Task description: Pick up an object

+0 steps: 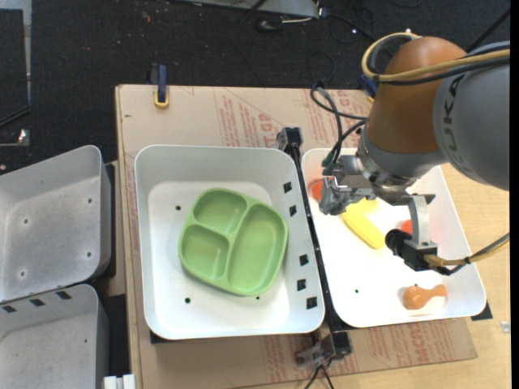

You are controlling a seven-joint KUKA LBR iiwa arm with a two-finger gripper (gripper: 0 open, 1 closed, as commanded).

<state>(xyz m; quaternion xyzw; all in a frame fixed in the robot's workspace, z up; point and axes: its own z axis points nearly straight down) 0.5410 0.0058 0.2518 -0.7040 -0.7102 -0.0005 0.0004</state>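
While reaching in from three o'clock, hangs wrist-down over right bin (pixel 462 294), gripper (pixel 357 205) just above yellow banana-like object (pixel 365 224); finger spread impossible to tell.

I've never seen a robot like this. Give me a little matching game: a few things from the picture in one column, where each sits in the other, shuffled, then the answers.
Things:
1. green plate
2. yellow piece
3. orange piece
4. clamp

Places:
A. near corner of the right bin
B. far edge of the board, outside the bins
C. middle of the left bin
D. right bin, just under the arm's wrist

Pairs: 1-C, 2-D, 3-A, 4-B
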